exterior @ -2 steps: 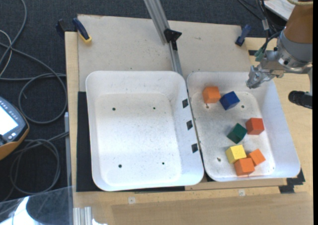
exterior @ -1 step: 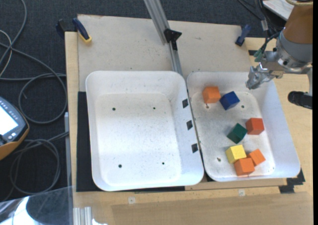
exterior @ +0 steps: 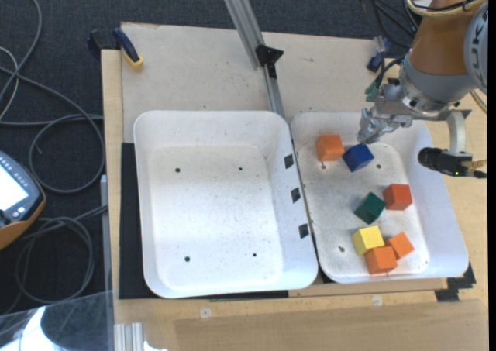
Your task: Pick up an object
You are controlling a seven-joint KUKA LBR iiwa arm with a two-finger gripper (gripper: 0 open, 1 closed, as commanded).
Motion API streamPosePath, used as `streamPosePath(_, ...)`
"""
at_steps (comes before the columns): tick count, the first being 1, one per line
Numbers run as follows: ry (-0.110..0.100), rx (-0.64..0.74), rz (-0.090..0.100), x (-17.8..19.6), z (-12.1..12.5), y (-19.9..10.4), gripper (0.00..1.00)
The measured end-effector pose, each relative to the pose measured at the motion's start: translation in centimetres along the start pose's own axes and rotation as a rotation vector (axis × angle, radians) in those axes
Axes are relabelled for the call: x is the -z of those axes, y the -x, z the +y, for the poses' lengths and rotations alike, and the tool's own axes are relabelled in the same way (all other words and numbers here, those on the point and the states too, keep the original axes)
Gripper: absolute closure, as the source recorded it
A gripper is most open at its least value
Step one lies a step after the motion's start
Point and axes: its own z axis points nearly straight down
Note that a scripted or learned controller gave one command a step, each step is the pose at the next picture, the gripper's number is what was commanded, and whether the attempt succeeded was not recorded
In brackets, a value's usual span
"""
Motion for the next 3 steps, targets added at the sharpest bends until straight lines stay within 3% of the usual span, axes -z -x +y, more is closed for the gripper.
streamPosePath(2, 0.004, 0.003, 0.001, 2.1, -0.2, -12.0, 1.0)
streamPosePath(3, -0.001, 0.003, 0.001, 1.3, -1.6, -18.1, 1.0)
